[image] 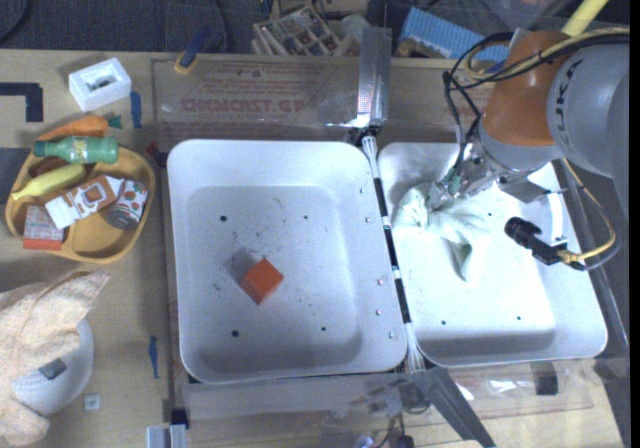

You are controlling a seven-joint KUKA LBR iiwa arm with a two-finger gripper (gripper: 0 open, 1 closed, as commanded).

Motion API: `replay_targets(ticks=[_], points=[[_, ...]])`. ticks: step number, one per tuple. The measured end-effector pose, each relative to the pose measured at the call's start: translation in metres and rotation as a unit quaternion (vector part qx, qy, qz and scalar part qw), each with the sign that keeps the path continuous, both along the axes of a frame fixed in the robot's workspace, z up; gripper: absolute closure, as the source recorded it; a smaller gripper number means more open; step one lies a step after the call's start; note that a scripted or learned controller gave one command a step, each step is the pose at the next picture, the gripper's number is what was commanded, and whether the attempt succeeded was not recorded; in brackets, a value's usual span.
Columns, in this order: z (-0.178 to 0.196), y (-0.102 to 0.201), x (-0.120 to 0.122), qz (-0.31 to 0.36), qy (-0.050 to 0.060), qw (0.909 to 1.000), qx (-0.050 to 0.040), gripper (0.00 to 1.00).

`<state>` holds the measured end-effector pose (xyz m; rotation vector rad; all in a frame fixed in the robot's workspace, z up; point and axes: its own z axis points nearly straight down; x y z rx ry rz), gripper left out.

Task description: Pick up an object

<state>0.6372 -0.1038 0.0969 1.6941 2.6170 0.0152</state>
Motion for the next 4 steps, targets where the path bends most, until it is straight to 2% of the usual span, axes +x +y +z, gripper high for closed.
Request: replay_targets(ticks=[1, 2, 3, 4], points=[[0.018, -0.029, -0.042, -0.025, 0.012, 0.9996, 0.0029, 0.0], [0.035, -0.052, -0.044, -0.172, 0.01, 0.985, 0.0039, 0.0], [-0.001, 0.004, 0.011, -0.162, 0.001, 0.9867, 0.0038, 0.0], [0.055, -0.011, -0.009, -0.172, 0.011, 0.985, 0.0041, 0.0]])
